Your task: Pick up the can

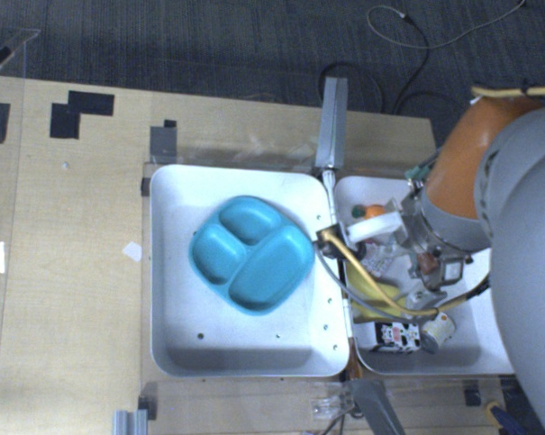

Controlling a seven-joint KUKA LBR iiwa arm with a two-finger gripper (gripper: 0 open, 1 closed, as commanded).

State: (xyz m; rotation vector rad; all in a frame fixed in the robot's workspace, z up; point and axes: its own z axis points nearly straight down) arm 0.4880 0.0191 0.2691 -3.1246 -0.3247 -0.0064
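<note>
In the right bin (483, 356), near its front wall, a small can (403, 336) lies on its side. It has a dark label with white and red marks and a pale end toward the right. My gripper (430, 267) hangs low over the middle of that bin, just behind and above the can. The wrist and arm cover much of the bin. Nothing shows between the gripper and the can that tells me they touch.
A blue three-compartment plate (253, 254) lies in the left bin (172, 343). Small orange (374, 210) and green (357, 209) items sit at the back of the right bin. The wall between the bins is close to the gripper's left.
</note>
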